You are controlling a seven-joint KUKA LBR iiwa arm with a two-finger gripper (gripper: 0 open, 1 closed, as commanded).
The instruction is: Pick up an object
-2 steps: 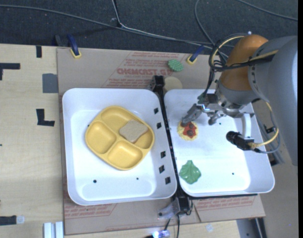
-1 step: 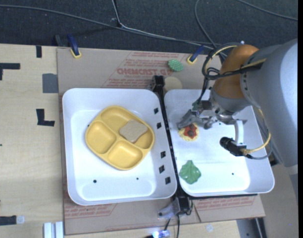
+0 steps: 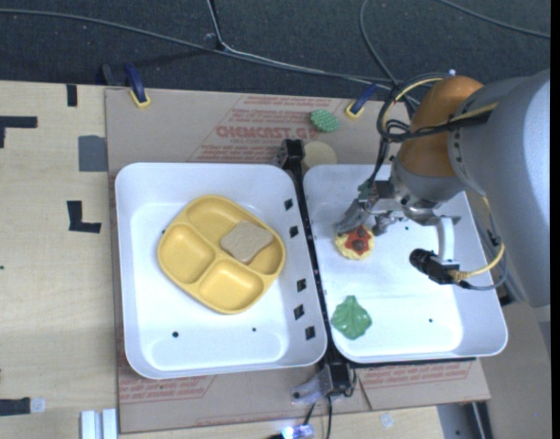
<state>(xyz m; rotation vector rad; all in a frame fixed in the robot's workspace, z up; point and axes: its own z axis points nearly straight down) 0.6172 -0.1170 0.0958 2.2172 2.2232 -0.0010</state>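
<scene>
While the grey arm [image 3: 500, 154] leans over the right bin [image 3: 445, 332], its claw [image 3: 362, 219] hovers touching a small yellow-and-red pizza toy [image 3: 356, 243]; I cannot tell its opening. A green leaf [image 3: 350, 317] lies nearby. The left bin [image 3: 143, 332] holds 1 yellow tray [image 3: 184, 254] with toast [image 3: 246, 240].

The light is bright and even, and it seems to come from above. The two white bins shine the most. The left bin [image 3: 143, 337] looks almost pure white along its rim, so its edges are hard to see there. Shadows are soft and small. The yellow divided plate [image 3: 184, 254] in the left bin casts a thin grey shadow along its lower edge. The arm [image 3: 518, 181] drops a pale shadow onto the right bin [image 3: 445, 327]. The dark floor above the counter [image 3: 42, 245] looks grainy. The whole picture is a little soft, and small things look fuzzy. The arm looks blurry at its right side.
</scene>
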